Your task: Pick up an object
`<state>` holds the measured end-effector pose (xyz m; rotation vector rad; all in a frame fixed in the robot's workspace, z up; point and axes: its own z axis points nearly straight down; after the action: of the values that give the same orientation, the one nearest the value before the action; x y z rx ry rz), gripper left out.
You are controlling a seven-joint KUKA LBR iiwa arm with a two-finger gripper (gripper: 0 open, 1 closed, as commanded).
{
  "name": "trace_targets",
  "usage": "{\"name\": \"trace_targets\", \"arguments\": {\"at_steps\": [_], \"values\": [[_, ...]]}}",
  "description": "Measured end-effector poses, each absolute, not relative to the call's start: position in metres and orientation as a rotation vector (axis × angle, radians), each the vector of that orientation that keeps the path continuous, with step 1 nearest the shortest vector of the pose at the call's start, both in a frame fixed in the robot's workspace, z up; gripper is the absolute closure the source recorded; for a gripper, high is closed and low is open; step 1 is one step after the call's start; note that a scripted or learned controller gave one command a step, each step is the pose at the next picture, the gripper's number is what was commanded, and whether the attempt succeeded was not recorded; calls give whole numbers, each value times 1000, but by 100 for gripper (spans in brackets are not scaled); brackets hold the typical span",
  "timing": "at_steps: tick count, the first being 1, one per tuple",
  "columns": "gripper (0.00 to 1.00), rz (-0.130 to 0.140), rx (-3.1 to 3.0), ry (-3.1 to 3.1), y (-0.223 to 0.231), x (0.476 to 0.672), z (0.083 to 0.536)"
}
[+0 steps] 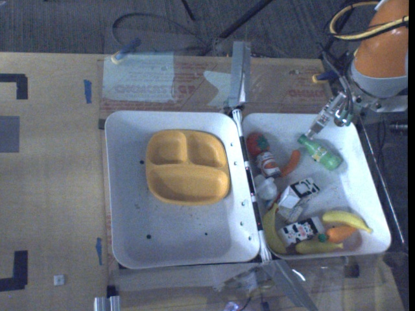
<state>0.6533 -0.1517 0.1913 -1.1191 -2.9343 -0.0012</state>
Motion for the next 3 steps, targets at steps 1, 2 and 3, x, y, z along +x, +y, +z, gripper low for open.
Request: {"name": "trace_targets", "arguments": {"at_steps": [1, 2, 3], "values": [[100, -2, -1179, -2918, -170, 618, 256], [100, -1, -1609, -2704, -213, 617, 241], [100, -1, -1478, -2780, -195, 638, 264]]}}
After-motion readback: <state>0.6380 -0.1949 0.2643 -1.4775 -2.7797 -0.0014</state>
